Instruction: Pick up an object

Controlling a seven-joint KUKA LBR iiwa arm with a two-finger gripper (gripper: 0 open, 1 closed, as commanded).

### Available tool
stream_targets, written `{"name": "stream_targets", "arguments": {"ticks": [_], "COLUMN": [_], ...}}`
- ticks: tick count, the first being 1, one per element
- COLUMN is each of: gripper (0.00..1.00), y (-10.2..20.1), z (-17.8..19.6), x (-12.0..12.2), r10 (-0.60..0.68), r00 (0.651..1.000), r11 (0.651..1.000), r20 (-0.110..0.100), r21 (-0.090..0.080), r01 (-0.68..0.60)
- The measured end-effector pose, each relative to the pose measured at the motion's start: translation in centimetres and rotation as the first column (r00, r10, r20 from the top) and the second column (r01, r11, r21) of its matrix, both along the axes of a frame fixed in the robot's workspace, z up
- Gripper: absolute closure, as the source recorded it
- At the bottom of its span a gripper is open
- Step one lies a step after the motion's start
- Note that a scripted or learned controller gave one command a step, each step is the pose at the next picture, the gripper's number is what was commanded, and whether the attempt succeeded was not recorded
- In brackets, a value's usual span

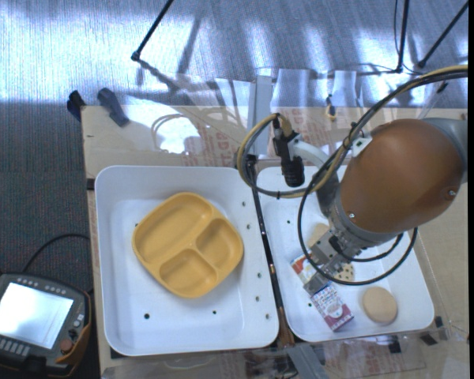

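Down at the near edge of our right bin point(426, 310), the small carton point(325, 297) sits right under our gripper point(325, 265); grip state, can't tell.

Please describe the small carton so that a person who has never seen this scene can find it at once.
Look at the right bin of the two white ones. Near its front edge, below the gripper, lies a small carton. Unlike the round tan disc beside it, it is boxy and printed.
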State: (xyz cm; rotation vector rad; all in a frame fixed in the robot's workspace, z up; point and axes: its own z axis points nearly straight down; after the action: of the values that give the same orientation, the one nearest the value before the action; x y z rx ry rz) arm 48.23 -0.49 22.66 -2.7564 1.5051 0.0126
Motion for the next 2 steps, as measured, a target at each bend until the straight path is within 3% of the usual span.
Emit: {"name": "stream_targets", "arguments": {"ticks": [1,2], "gripper": [1.00,1.00], "y": [9.0,8.9], "z": [-1.1,-4.2], "x": [-0.9,0.2], "r10": [0.305,0.682], "r00": [0.952,0.732], "r11": [0.952,0.732], "r20": [0.000,0.002], "r21": [0.002,0.005], "r01": [-0.305,-0.682]}}
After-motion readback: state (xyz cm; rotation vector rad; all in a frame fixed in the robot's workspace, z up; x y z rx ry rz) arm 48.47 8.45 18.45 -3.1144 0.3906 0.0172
